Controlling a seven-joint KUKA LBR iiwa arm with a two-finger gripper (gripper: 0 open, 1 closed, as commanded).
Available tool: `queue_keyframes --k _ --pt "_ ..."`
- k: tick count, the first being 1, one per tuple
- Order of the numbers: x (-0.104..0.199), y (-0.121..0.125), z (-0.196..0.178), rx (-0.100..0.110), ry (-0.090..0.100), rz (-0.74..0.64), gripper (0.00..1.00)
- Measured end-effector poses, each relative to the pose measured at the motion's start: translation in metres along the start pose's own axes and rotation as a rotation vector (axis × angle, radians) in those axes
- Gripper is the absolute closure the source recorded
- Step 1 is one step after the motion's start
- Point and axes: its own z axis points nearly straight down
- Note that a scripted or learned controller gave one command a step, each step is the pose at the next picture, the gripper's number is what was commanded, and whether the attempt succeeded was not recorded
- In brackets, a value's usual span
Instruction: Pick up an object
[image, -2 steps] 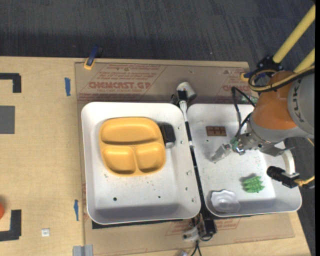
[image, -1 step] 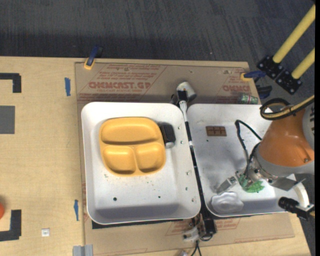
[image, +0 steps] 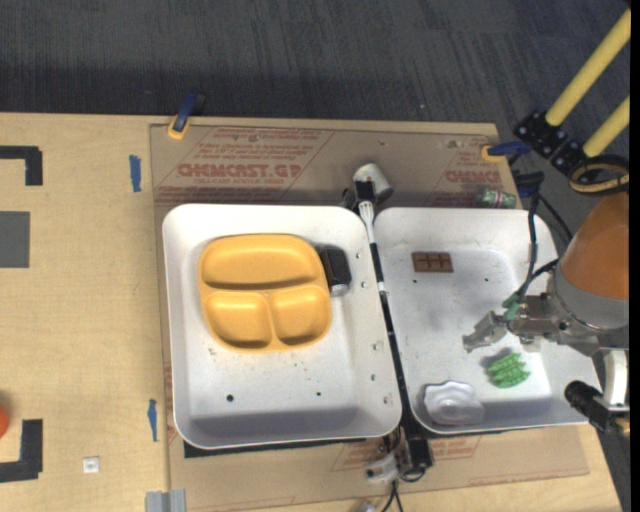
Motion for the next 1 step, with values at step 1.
queue_keyframes --k 1 --pt "0.0267 -0.0030 0.0426 0.005 0.003 -0.219 0.00"
